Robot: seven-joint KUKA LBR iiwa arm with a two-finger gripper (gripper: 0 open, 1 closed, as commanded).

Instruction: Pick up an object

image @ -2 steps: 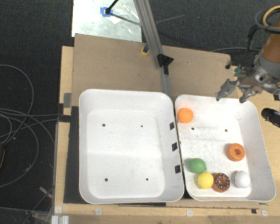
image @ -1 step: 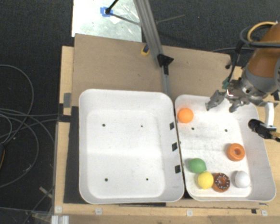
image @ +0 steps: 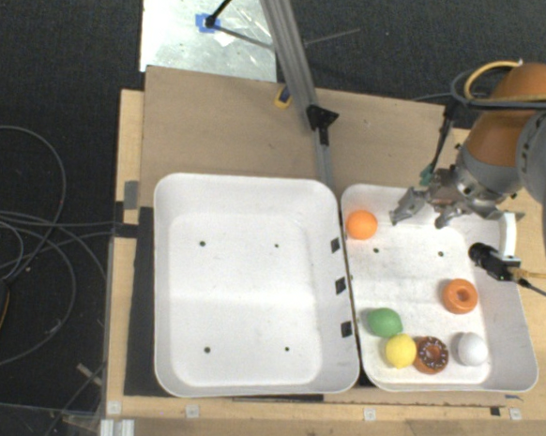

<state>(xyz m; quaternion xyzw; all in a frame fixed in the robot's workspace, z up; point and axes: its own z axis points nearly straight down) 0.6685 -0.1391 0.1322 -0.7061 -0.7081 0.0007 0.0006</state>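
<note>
The tool (image: 426, 211) hangs over the far end of the right bin (image: 515, 365), fingers spread and nothing between them, so it is released and empty-handed. The nearest candidate is the orange ball (image: 361, 225), sitting just beside the tool's left fingertip against the bin's far-left corner, close to the wall shared with the left bin (image: 176, 195). That is the worry: a ball tucked against a wall leaves little room for a finger on the far side, and a descent slightly off-centre would likely nudge it and send it rolling instead of trapping it. The other options sit well apart at the near end: the orange ring (image: 460, 296) alone, then the green ball (image: 383, 321), yellow ball (image: 400, 350), chocolate doughnut (image: 430, 354) and white ball (image: 472, 349) bunched together. Going for that cluster risks fingers landing on two items at once, or pushing neighbours around and closing on air.
</note>
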